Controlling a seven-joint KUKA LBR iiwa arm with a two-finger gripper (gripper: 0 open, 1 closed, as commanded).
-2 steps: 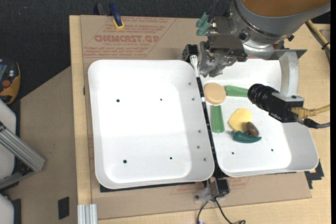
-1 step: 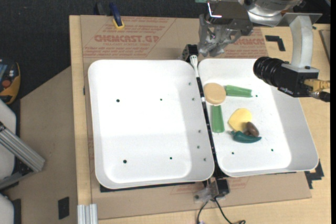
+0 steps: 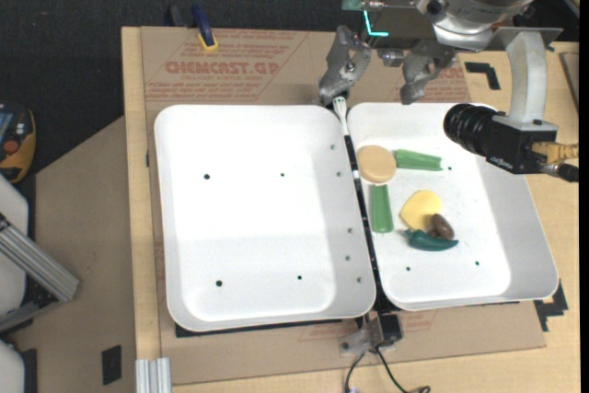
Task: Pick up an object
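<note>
The gripper (image 3: 375, 76) hangs at the top of the frame above the bins' far edge, fingers spread and holding nothing; the tan disc (image 3: 376, 165), green sticks and what may be a yellow lump lie in the right bin (image 3: 515, 271)

Two shallow white bins sit side by side, their inner walls touching: the left bin (image 3: 248, 230) has four small dark dots on its floor, and the right bin (image 3: 483, 239) is tilted slightly. Both rest on a brown cardboard sheet (image 3: 253, 64) with red lettering, which lies on the pale counter (image 3: 97, 198). A blue and yellow clamp (image 3: 202, 26) grips the sheet's far edge. A black camera (image 3: 480, 133) on a white bracket (image 3: 527, 83) hangs over the right bin's far right corner. A small connector with a cable (image 3: 375, 333) sits at the near edge between the bins. An aluminium rail (image 3: 32, 258) lies at the lower left.
</note>
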